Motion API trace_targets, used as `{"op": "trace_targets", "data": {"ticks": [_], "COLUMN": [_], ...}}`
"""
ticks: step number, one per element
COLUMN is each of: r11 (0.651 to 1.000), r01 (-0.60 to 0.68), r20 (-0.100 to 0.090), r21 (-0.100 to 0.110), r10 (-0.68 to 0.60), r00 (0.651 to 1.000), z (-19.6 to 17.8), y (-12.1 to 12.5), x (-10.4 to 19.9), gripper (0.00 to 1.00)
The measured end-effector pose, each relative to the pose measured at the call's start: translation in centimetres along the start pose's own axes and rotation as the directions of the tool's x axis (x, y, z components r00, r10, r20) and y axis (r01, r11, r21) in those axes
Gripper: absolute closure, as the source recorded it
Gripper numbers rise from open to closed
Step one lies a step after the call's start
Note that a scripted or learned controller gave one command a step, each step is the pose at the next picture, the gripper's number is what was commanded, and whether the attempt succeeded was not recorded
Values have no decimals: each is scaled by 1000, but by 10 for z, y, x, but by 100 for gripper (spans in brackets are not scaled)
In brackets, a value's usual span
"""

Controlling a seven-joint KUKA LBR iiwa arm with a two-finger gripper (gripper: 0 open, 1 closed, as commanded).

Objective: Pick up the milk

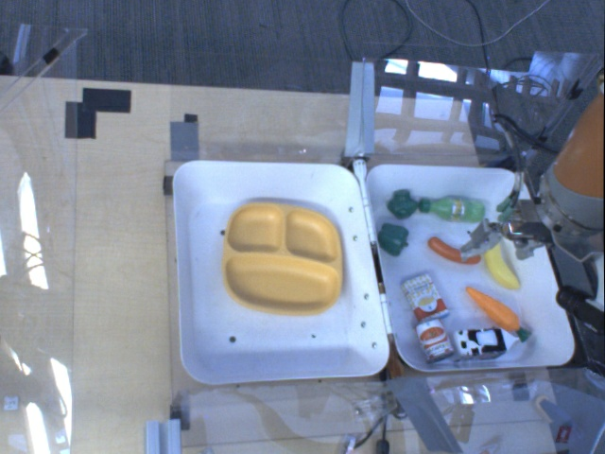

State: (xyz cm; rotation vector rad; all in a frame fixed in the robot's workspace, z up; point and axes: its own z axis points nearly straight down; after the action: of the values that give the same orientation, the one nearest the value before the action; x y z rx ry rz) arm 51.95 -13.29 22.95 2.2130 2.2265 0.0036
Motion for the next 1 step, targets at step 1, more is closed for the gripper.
{"op": "trace_targets", "data": {"ticks": [1], "r11": [998], "r01": [56], "r20": [0], "r21": [0], "r10": [-56], "r00": [998], "z": [82], "y": [-16], "x": [51], "gripper": [0]}}
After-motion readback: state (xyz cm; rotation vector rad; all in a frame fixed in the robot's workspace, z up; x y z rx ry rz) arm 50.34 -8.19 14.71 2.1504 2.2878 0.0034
